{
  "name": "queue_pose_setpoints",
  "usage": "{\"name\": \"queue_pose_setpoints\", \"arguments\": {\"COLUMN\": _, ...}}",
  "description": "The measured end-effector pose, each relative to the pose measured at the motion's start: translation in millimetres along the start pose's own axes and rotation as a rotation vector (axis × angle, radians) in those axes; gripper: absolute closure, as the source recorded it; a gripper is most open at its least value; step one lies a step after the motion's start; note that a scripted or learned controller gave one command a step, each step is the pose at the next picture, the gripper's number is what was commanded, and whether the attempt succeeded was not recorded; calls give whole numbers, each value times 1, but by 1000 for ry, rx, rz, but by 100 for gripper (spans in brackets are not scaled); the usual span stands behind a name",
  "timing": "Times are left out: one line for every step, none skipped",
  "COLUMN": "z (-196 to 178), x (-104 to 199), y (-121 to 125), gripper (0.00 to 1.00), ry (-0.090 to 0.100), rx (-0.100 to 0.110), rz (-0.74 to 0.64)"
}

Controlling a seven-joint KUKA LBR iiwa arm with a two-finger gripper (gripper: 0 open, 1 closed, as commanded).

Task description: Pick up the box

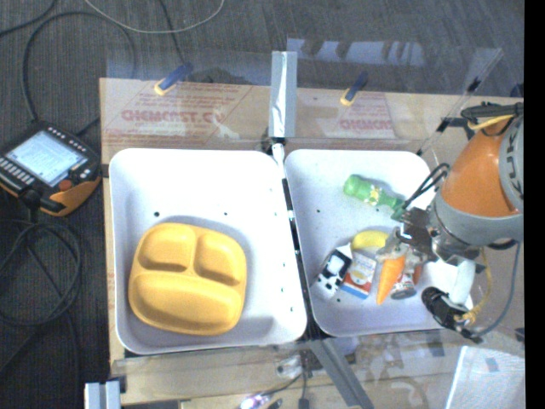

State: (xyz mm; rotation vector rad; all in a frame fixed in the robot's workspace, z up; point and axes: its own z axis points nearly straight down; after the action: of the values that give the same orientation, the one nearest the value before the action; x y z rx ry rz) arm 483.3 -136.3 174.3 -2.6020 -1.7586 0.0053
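The gripper (409, 244) sits low in the right bin (324, 173), its dark tip over the cluster of items there. The wrist hides its end, so I cannot tell whether it is spread or closed, and nothing shows as held in it.

Just beside the tip lie a carrot (389, 278) and a yellow fruit (370, 241). The box (361, 275) lies flat on the bin floor, touching or almost touching the carrot on one side. A black-and-white item (333, 274) is against its other side. A green bottle (371, 192) lies apart, toward the bin's far wall.

The box looks like small printed card: probably light and fairly stiff along its edges, with broad faces that would dent under a hard squeeze. Its surface looks smooth, so it may slip in a loose pinch. The best hold is likely across its narrow width, closing on the two long edges. The neighbours crowd both sides, so there is little room to get down past them. A grasp from above at the freer end, away from the carrot, seems safer.

The left bin (128, 169) holds a yellow tray (188, 277), and a pendant (44, 164) lies off the counter (204, 113) to the left.
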Motion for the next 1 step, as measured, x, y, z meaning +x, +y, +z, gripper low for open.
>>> {"name": "queue_pose_setpoints", "arguments": {"z": -3, "x": -18, "y": 8, "gripper": 100, "ry": 2, "rx": 1, "rz": 97}}
